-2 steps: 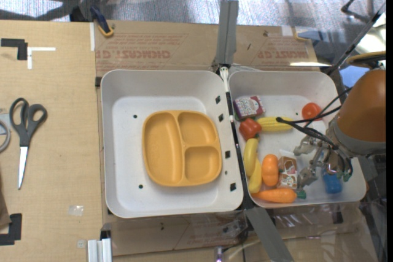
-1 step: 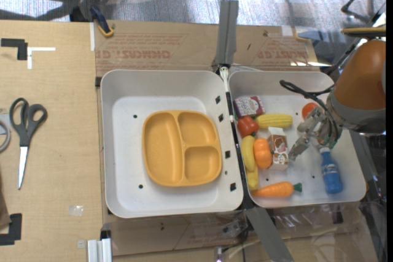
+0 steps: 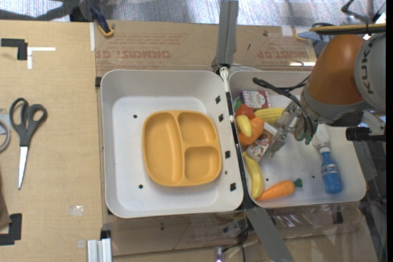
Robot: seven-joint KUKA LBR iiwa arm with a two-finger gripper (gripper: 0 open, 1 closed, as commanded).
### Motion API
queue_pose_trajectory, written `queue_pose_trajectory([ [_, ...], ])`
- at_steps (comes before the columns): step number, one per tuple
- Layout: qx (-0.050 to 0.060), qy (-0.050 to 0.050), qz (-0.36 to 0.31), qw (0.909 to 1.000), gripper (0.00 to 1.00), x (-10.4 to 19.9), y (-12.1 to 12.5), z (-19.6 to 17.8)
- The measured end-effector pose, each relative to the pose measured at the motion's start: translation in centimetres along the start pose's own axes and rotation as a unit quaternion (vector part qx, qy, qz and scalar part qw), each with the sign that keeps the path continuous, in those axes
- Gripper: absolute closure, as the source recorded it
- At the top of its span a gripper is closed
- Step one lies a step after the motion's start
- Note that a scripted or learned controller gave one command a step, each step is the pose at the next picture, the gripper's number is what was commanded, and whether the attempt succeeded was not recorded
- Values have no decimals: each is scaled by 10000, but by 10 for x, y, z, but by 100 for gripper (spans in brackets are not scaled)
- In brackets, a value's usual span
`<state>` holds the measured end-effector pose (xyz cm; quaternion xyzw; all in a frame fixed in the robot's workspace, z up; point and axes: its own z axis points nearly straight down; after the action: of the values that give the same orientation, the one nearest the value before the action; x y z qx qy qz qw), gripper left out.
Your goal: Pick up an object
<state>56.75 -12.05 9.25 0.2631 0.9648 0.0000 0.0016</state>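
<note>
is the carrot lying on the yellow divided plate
No, the carrot lies in the right bin near its front edge, while the yellow plate sits in the left bin.

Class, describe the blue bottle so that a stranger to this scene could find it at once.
Start at the right bin, the one the arm reaches into. Along its right side, apart from the heap of toy food by the left wall, lies the blue bottle with a white cap. It is the only blue thing in the bin, lying right of the carrot.
</note>
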Motion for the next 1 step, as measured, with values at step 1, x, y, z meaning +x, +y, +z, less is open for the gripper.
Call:
queue_pose_trajectory([
  [1, 15, -8, 209, 9998, 0, -32, 26, 0],
])
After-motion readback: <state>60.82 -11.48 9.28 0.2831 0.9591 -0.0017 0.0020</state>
